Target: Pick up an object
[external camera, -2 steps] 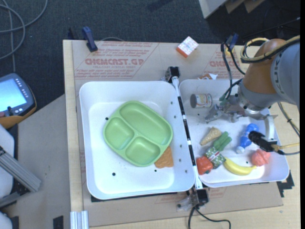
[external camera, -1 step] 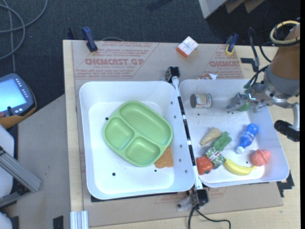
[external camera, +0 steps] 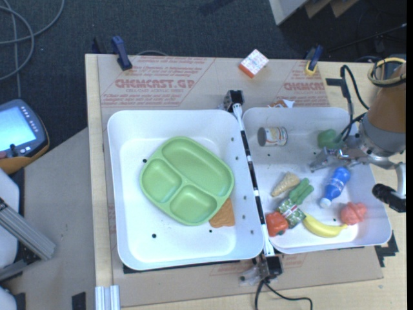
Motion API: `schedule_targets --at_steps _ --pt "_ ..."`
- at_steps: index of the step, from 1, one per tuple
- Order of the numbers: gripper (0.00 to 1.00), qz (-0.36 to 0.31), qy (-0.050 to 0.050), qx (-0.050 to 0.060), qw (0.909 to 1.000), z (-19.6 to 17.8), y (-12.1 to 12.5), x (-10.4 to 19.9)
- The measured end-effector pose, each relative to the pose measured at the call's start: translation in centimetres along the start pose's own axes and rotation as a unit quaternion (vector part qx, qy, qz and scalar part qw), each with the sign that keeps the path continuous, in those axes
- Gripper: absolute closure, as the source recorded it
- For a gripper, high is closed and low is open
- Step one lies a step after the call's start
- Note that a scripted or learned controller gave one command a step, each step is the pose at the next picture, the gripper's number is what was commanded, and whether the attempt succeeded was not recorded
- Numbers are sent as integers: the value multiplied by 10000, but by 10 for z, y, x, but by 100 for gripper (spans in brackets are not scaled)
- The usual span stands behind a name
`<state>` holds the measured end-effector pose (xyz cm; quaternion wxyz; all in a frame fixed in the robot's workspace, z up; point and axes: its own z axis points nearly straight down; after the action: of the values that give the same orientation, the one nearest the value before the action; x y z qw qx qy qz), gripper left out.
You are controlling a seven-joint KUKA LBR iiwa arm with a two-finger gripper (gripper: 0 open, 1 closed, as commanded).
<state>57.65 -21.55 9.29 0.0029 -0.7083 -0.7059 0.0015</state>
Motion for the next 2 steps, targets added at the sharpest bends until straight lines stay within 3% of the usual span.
schedule_targets --at_steps 1,2 --pt "0 -46 -11 -54 10000 8 68 28" --pt "0 -26 41 -36 10000 7 23 -5"
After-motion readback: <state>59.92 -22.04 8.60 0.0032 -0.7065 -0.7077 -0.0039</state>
